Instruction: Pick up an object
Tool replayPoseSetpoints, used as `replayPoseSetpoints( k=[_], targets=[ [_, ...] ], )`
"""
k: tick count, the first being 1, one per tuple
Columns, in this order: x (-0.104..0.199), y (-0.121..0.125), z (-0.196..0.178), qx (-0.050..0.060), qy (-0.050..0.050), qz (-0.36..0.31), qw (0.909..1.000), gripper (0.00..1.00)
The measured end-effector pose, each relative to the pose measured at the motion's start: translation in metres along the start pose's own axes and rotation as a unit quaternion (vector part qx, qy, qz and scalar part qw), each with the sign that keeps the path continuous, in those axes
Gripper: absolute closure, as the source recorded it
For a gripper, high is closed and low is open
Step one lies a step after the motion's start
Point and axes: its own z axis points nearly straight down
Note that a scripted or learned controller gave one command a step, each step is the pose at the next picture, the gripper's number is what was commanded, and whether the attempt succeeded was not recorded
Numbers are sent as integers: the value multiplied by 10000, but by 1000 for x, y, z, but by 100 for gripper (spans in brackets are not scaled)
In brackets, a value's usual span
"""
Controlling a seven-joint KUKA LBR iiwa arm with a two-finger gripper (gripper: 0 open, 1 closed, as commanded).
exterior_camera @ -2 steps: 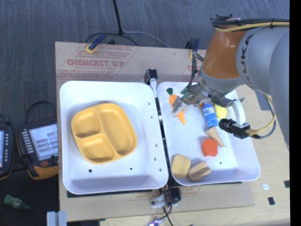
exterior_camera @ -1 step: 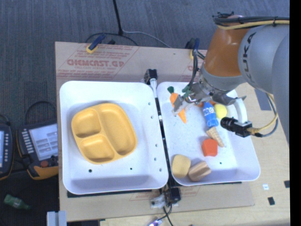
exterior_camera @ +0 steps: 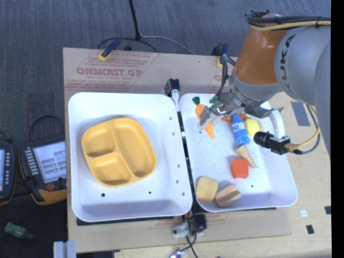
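The right bin (exterior_camera: 269,198) holds several small items. An orange toy carrot (exterior_camera: 209,130) with a green top lies at its upper left. A blue bottle (exterior_camera: 239,131) lies beside a yellow piece (exterior_camera: 251,126). Below them are an ice-cream cone (exterior_camera: 246,155), an orange-red block (exterior_camera: 240,169) and two bread-like pieces (exterior_camera: 207,187) (exterior_camera: 228,195). My gripper (exterior_camera: 213,116) reaches in from the right and sits low over the carrot, covering its middle. The carrot's green end and orange tip stick out on either side of it.
The left bin (exterior_camera: 80,198) holds a yellow divided plate (exterior_camera: 118,150). A black clamp (exterior_camera: 173,86) sits at the top of the ridge between the bins. The arm's body and cables (exterior_camera: 274,140) hang over the right bin's upper right part.
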Motion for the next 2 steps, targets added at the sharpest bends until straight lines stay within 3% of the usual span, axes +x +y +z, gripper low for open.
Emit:
replayPoseSetpoints(
  k=[1, 2],
  targets=[
    [0, 0, 0, 1, 0, 1, 10000, 0],
    [30, -31, 37, 9, 4, -424, 9991, 0]
  ],
)
